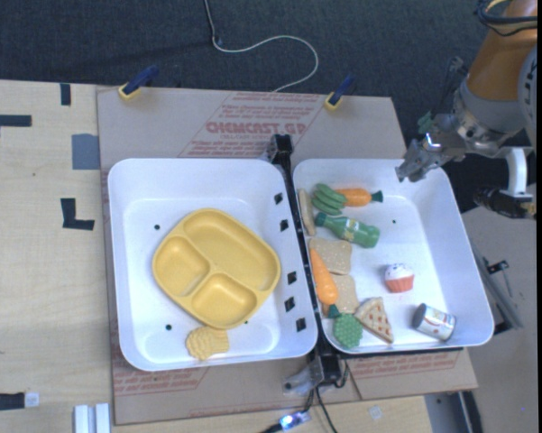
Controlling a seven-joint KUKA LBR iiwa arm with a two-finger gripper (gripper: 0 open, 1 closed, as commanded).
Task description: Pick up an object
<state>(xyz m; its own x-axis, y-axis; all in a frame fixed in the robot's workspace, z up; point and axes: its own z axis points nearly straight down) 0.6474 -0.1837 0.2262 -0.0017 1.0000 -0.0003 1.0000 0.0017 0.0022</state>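
Sitting side by side on a cardboard sheet (243, 124), two shallow white bins filled the middle of the bench. Inside the left bin (131, 183) a yellow divided tray (216, 266) lay tilted near the centre, and a small yellow waffle-like piece (206, 341) rested at about 6 o'clock from it, just beside the tray's lower edge. Two blue-and-yellow clamps (137, 82) held the cardboard at its far corners.

Toy food was scattered in the right bin (451, 242), mostly along its left side. A carrot with green leaves (345, 197) lay toward 12 o'clock, with a green bottle (350, 231) just below it. A slice of bread (334, 256) touched a long orange carrot (323, 278) at roughly 9 o'clock, and a second tan slice (346, 290) sat beneath. A green broccoli-like piece (347, 331) and a pizza wedge (376, 320) lay close together at 6 o'clock. A cupcake (398, 278) stood apart near the centre, and a small metal can (433, 321) lay on its side toward 5 o'clock.

At 1 o'clock of that bin the gripper (413, 170) hung over the rim's far right corner, nothing between its fingers; whether the jaws stood apart or together could not be told from this angle. All of the objects lay well apart from it.
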